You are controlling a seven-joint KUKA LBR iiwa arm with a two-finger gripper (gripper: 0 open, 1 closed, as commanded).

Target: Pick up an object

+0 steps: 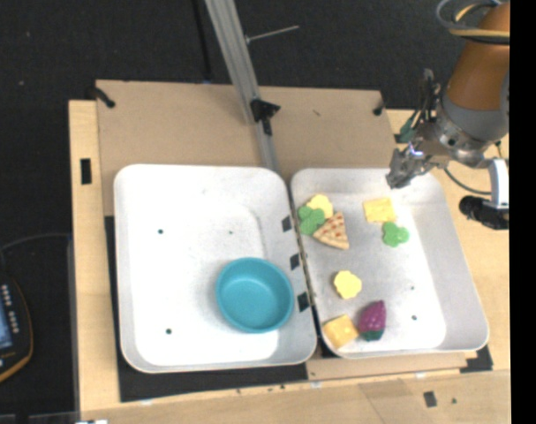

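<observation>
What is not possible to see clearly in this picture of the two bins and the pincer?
- Pincer: in the camera view it is small and dark above the right bin, too small to judge its state or whether it holds anything.
- Arm: cut off by the view's right edge.
- Green piece: partly covered by the pizza slice toy and a yellow piece, so its shape is unclear.
- Handheld device: cut by the left edge.

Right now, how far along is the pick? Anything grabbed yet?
Done: the arm is over the right bin, gripper above its far edge.
In hand: nothing visible between the fingers.
Left: the whole grasp. The yellow block and green piece lie nearest; pizza slice, purple piece and the rest lie loose. The blue bowl sits in the left bin.
</observation>
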